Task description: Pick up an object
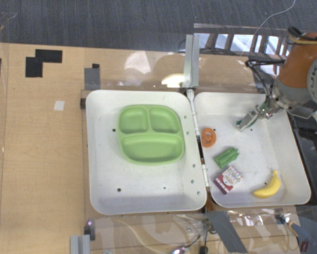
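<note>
well, gripper [247, 121] over right bin [301, 187], too small & blurry to judge finger state.

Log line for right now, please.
gripper: over right bin, holding nothing | banana, green item, red box, orange disc lying loose | green plate: left bin

I work in a robotics lab: wood surface [36, 157] w/ two white bins [102, 194], metal frame [191, 62], loose cables [269, 20].
</note>
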Motion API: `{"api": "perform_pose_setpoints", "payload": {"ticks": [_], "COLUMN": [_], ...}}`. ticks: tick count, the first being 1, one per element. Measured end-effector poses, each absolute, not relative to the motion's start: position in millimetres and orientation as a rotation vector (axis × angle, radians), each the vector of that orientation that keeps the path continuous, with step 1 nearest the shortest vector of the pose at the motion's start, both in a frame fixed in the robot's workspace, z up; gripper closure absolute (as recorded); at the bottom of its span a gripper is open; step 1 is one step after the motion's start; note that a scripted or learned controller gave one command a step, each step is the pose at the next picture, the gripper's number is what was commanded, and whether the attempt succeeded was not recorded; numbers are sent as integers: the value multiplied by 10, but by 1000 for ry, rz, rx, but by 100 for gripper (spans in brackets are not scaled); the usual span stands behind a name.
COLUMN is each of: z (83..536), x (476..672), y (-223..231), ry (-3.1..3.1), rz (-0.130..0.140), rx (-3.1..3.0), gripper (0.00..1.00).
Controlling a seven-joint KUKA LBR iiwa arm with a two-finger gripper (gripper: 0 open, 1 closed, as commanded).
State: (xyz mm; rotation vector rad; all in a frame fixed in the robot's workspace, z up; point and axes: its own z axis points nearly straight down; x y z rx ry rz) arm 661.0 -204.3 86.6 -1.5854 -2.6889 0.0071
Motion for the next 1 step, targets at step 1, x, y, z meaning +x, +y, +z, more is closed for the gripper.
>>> {"api": "perform_pose_setpoints", "payload": {"ticks": [1], "z": [982], "x": [6619], "y": [-2028], "ry": [-2693], "rz": [8], "rx": [-1578], "gripper": [100]}}
